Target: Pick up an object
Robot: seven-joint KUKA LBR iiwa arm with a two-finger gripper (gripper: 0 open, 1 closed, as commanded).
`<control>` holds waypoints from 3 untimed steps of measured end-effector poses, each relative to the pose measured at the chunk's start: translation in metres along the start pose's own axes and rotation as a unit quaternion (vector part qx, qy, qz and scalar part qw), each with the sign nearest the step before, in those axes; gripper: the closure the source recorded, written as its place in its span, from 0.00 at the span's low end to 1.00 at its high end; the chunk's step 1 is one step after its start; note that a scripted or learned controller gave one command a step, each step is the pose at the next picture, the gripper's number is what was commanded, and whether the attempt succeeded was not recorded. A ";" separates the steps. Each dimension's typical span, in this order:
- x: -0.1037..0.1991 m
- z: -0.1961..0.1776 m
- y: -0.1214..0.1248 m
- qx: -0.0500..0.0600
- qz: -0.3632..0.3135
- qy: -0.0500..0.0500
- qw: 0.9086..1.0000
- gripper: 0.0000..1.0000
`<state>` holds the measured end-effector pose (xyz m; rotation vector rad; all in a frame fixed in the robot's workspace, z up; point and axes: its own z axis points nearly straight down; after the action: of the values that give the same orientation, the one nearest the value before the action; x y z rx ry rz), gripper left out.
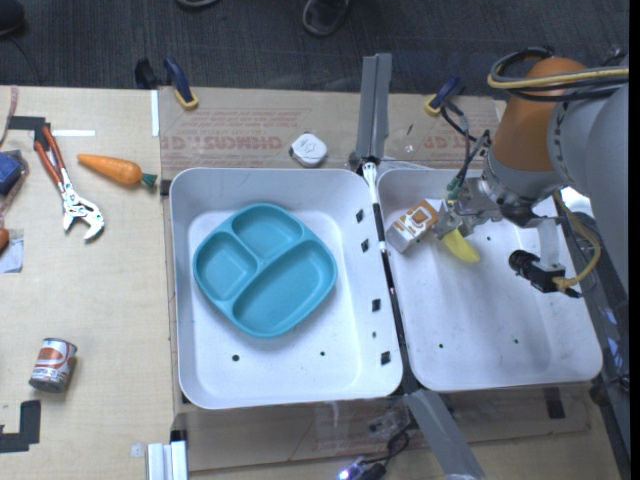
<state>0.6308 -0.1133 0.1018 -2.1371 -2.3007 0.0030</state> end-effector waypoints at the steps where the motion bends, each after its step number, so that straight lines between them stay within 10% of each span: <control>1: -0.013 -0.152 -0.004 -0.002 -0.003 -0.001 1.000 1.00; 2: -0.012 -0.151 -0.005 -0.001 -0.003 -0.001 1.000 0.00; 3: 0.000 -0.017 0.001 -0.014 -0.040 -0.003 0.999 0.00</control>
<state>0.6317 -0.1128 0.1190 -2.0592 -2.4015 -0.0213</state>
